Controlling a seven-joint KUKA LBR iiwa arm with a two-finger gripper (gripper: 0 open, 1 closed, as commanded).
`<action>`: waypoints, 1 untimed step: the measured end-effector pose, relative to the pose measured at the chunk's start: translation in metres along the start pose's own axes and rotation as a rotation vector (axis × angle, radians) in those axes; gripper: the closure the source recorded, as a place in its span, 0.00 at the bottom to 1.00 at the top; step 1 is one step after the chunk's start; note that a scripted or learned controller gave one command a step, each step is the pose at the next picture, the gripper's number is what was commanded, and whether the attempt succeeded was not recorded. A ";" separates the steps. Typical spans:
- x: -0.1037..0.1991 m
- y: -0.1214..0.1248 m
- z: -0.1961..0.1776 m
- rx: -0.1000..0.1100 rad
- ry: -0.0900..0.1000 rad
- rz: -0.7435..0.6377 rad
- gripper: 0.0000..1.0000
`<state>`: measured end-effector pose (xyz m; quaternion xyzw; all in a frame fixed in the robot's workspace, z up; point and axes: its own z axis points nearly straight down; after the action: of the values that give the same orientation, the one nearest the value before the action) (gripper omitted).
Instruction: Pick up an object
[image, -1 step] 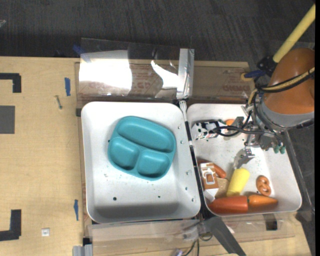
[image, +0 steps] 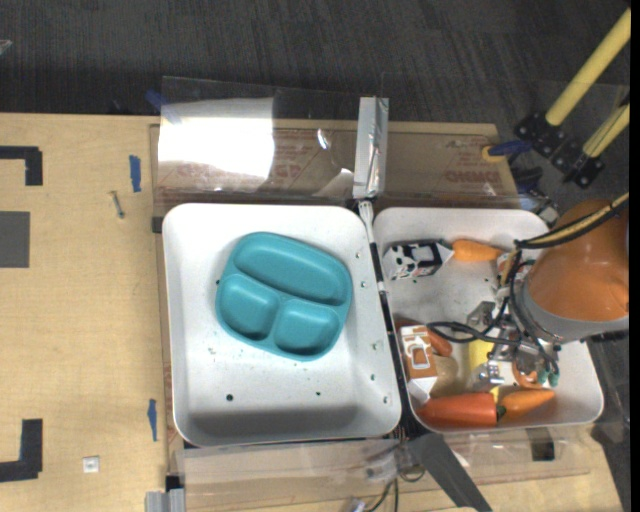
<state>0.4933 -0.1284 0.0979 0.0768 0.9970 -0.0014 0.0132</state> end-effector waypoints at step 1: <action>0.000 -0.004 0.004 -0.003 -0.016 -0.100 0.00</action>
<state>0.4932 -0.1322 0.0941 0.0270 0.9994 -0.0012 0.0213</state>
